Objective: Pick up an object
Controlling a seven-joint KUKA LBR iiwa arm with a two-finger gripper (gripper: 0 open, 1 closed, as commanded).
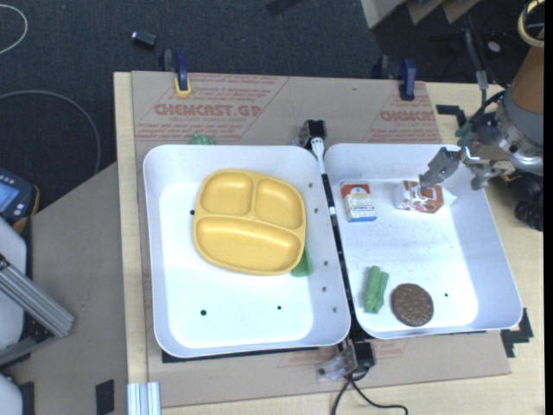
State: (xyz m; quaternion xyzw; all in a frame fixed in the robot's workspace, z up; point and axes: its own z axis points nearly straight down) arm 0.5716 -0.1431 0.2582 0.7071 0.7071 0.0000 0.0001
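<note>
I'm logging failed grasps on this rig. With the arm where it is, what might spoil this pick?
1. The end effector sits at the edge of the small red-and-white packet, so it may nudge the packet rather than grip it.
2. The packet looks flat and light, so it could slide on the right bin.
3. The red-and-white carton lies close by, so a pushed packet may hit it.

A yellow divided plate (251, 220) sits in the white left bin (173, 258). The white right bin (484, 266) holds a green pod (374, 289), a brown disc (411, 304), and a red-and-white carton (357, 202).
</note>
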